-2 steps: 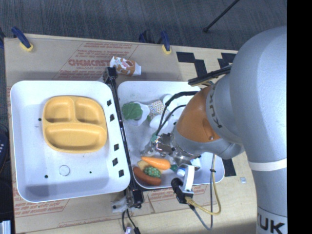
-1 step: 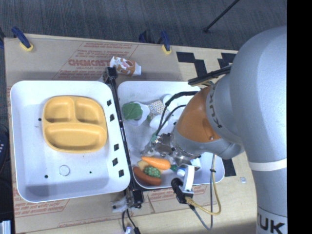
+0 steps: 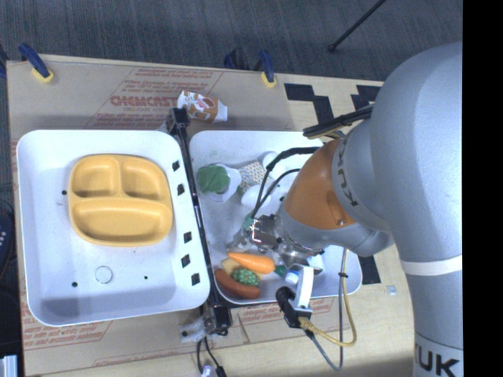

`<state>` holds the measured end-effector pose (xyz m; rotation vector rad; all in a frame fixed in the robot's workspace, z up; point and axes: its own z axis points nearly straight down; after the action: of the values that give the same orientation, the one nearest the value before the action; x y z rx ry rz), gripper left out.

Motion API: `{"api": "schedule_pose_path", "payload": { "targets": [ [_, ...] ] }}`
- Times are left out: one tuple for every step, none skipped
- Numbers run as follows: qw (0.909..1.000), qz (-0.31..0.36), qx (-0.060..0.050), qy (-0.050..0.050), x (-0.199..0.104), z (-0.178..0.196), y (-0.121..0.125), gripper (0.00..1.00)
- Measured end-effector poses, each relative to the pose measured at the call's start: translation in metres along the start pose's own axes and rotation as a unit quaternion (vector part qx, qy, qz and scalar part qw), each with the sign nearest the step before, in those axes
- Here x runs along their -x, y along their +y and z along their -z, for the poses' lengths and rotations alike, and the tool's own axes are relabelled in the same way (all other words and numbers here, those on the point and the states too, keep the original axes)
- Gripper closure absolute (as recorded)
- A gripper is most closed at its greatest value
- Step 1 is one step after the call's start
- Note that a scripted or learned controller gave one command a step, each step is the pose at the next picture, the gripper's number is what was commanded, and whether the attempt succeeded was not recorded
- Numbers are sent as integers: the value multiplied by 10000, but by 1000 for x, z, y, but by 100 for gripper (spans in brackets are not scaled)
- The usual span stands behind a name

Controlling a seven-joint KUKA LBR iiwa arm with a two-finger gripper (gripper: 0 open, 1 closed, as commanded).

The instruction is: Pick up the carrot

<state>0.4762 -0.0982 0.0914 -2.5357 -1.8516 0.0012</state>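
Right bin [image 3: 236, 141] holds the carrot [image 3: 251, 262] — claw [image 3: 271, 246] grip unclear — left bin [image 3: 31, 210], yellow tray [image 3: 119, 199].

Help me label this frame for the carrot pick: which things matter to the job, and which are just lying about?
Job:
- carrot
- end effector
- right bin

Lying about:
- yellow divided tray
- left bin
- broccoli
- sausage
- small packet

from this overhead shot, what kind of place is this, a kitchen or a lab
Most likely a robot lab bench, not a kitchen. Two white bins sit on cardboard held by blue clamps, a grey and orange arm reaches in, and the food, like the carrot, looks like toy pieces.
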Motion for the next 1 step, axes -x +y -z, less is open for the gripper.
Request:
{"api": "schedule_pose_path", "payload": {
  "targets": [
    [10000,0,0,0,0,0,0,0]
  ]
}}
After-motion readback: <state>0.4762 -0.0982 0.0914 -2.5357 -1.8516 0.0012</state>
